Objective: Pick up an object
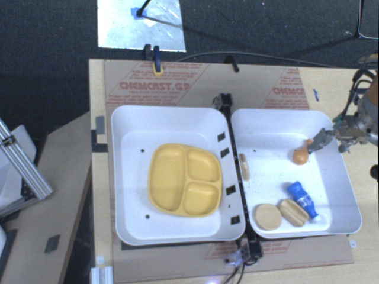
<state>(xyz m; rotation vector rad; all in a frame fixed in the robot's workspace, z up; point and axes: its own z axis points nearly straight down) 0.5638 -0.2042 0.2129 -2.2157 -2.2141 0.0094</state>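
gripper (314, 142) at right bin (349, 188) far edge, just beside orange ball (301, 155), likely lining up grab; fingers open/closed: cannot tell

**Obscured and cropped items**

Grey arm (368, 114): mostly cut off by the right edge. Two-finger gripper (323, 139): finger spacing too small to tell. Small cream piece (244, 166) by the bins' dividing wall: identity unclear. Silver aluminium frame (21, 161): cropped at left.
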